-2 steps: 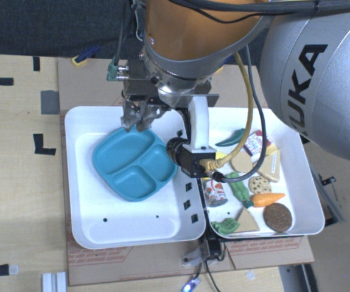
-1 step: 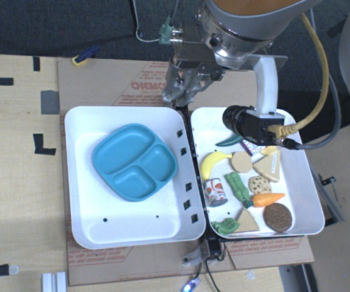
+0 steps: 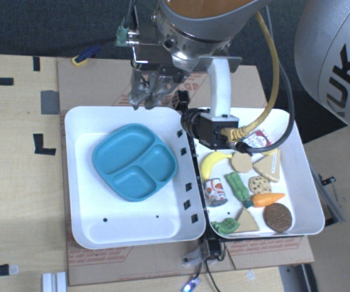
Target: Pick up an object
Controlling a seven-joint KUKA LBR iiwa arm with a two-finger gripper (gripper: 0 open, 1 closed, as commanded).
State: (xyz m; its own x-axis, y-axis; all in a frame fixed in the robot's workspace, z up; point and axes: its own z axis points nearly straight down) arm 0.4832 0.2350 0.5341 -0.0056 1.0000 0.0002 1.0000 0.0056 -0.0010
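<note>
Blue plate [image 3: 135, 161]: you've got it lying in the left bin [image 3: 80, 224].
Claw [image 3: 149, 96]: at 12 o'clock above that bin's rim; grip unreadable.
Food pieces [image 3: 248, 190]: crowd the right bin [image 3: 305, 190].

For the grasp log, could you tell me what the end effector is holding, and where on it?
Nothing: the end effector hangs over the far rim of the left bin, with no object between its fingers.

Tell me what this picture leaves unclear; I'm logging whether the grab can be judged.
- Gripper, camera view: blurred against the cardboard behind the left bin; finger state unreadable.
- Right bin, far end: covered by the black camera mount and cables.
- Can: label too small to read.
</note>
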